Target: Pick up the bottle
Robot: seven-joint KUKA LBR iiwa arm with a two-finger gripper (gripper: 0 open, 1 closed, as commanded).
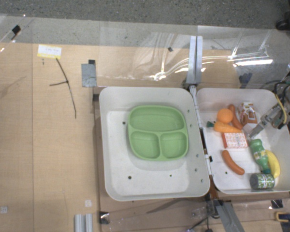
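the small green plastic bottle (257, 150) lies on its side on the floor of the right shallow white bin (217, 178), in the part of that bin far from the divider between the two bins. its long axis runs from the upper left to the lower right, from its pale upper end near the printed card down to its lower end, which is partly covered by the yellow toy banana (273, 163); the banana touches the bottle along that lower right side. just below the bottle stands a dark green tin can (262, 181), near it but i cannot tell if they touch. to the upper left of the bottle is a flat red and white printed card (235, 139), just beside it, and further down to the left a red toy sausage (232, 162), apart from it. the metal two-finger gripper (256, 129) is above and very slightly left of the bottle's upper end, close to it, and its thin fingers point down and to the left. whether the fingers are open i cannot tell, and nothing is visible between them. in my judgement the coming move depends on this: the bottle is just below the gripper, so a short move toward the can is needed, and the fingers should close across the bottle's short width, on the upper half away from the banana.
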